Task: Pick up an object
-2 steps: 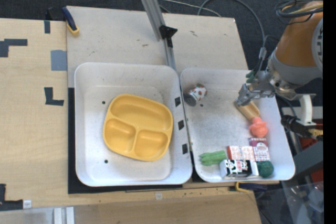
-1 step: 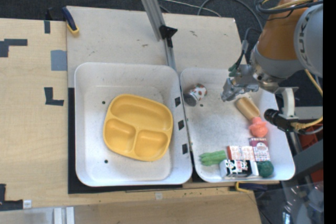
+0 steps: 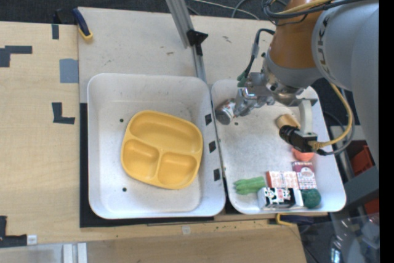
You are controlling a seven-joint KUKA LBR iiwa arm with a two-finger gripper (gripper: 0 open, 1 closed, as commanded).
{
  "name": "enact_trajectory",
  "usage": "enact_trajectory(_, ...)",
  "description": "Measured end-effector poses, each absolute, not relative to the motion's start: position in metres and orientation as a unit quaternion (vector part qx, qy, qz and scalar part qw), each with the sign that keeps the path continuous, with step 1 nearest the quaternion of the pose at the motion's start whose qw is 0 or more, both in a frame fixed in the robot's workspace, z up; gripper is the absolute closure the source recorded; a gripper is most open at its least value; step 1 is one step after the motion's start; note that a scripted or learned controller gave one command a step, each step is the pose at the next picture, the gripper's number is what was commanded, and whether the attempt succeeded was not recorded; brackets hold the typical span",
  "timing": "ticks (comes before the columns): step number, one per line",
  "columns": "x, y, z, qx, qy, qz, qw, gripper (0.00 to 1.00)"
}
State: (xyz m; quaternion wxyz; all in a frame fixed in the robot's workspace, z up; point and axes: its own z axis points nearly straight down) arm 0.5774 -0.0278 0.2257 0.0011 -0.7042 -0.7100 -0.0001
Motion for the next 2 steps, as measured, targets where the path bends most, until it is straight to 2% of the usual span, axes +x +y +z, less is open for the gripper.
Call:
enact_trajectory(1, 0.581, 0.024, 0.233, -0.704, -0.710, -0.0002, 0.001, 1.00)
enact_trajectory(2, 0.595, 0.080, 0.241, -0.704, -0.710, -0.0006, 0.001, 1.00)
